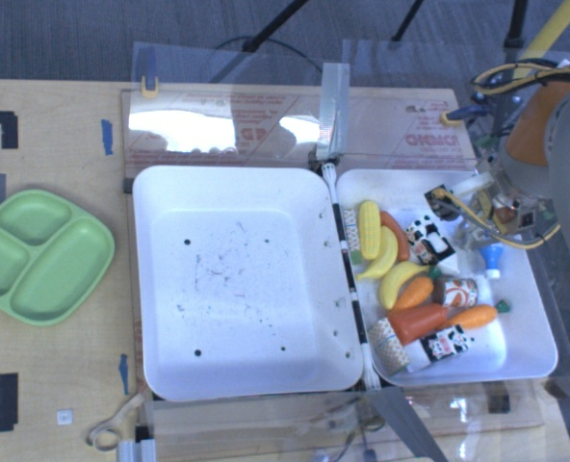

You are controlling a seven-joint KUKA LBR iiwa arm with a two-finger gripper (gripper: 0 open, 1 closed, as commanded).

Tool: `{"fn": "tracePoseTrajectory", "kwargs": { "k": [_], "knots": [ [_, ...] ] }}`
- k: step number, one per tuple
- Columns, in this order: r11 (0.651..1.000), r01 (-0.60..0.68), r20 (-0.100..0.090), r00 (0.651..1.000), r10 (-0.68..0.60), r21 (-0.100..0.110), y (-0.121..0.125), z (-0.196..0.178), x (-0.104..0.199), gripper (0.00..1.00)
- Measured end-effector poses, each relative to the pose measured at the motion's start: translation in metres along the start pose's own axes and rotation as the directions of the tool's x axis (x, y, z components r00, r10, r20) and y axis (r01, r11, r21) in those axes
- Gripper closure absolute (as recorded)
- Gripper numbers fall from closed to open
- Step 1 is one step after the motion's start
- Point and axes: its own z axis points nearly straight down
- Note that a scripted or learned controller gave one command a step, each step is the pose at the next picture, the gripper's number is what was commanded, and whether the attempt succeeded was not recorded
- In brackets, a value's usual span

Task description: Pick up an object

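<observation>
The gripper (492, 221) hangs at the right bin's (540, 349) two o'clock corner; whether it is parted or closed, I cannot tell. Toys crowd toward seven o'clock: corn (369, 229), banana (401, 279), carrot (434, 320). Such packing risks a glancing, slipping grasp.

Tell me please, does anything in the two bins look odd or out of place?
Nothing looks spilled or broken. All the toys are heaped in the right bin, with carrots lying over a banana. The left bin shows faint scuff marks.
</observation>
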Motion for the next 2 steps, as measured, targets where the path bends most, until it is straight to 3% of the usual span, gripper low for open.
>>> {"fn": "tracePoseTrajectory", "kwargs": {
  "k": [1,2],
  "knots": [
    [1.000,0.002,0.007,1.000,-0.002,0.007,0.002,0.010,0.017,1.00],
    [1.000,-0.008,0.011,1.000,0.008,-0.007,0.009,-0.009,0.033,1.00]
  ]
}}
